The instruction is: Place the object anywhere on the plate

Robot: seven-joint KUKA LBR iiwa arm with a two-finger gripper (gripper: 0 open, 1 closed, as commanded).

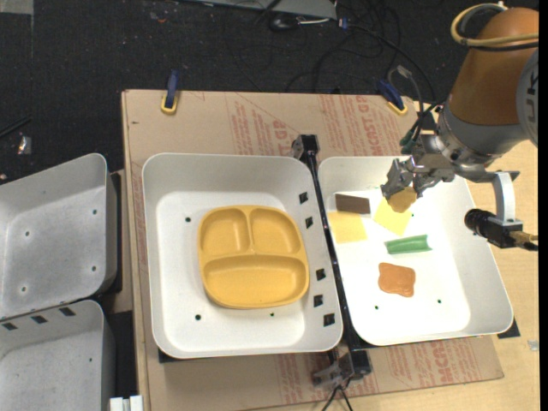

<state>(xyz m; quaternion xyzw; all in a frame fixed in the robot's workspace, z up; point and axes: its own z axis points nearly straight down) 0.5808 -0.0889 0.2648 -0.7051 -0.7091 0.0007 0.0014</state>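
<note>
Pincer [400,191] pinching tan-yellow chunk [401,200], raised over right bin [484,315], above yellow slice [391,219].

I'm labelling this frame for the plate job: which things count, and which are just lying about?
In the job:
yellow divided plate
gripper
small tan piece at the gripper's tip

Lying about:
brown block
pale yellow square
yellow slice
green strip
orange piece

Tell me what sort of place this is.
Probably a robotics lab bench: the arm's gripper works above two white bins on clamped cardboard, with toy food and a yellow plate, and cables on the floor.
</note>
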